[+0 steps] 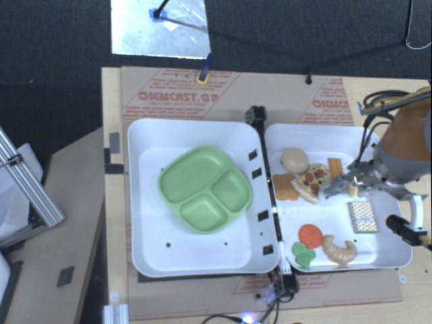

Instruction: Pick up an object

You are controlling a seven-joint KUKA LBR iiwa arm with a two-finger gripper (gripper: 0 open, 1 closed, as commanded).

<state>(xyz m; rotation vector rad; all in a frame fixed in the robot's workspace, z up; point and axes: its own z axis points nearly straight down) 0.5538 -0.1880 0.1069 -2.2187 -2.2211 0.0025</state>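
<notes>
Broadly, the tan worktop point(115, 201) carried 2 shallow white plastic bins: the left bin point(145, 248) held a pale green 3-compartment plate point(204, 189), and the right bin point(385, 254) held the toy food. The grey arm with its orange band point(408, 144) reached in from the right, low over the right bin's upper part. Its end effector point(341, 183) sat just beside a pizza slice toy point(311, 181), which lay immediately to its left, long axis slanting down toward the bin divider. Whether the fingers were spread or pressed together could not be told, and nothing was visibly pinched. A patterned small card box point(363, 216) lay just below it; a beige round bun point(294, 160), a red tomato toy point(310, 235) and a tan croissant toy point(341, 250) lay farther off.
</notes>
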